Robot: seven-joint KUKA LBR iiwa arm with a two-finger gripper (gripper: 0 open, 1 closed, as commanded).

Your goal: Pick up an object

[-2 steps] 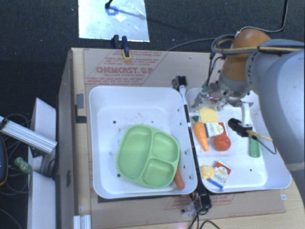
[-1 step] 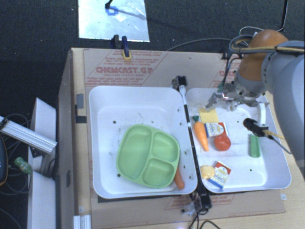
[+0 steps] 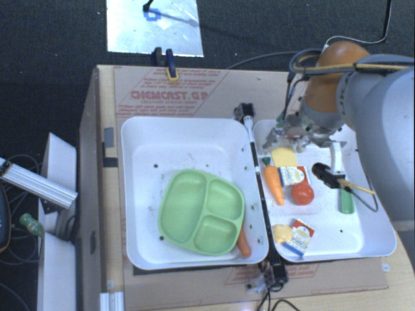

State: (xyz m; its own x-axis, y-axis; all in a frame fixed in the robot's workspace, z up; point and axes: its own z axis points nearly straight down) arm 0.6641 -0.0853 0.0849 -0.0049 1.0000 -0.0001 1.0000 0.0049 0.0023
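Fingers of the gripper (image 3: 283, 139): I cannot tell their spread. Just below, right of frame centre, lies a flat pale-yellow cheese wedge (image 3: 283, 157).

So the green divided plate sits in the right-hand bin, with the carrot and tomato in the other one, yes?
Not quite. The camera view shows the green divided plate in the left bin, not the right. The carrot and tomato lie in the other one, the right bin, as you said.
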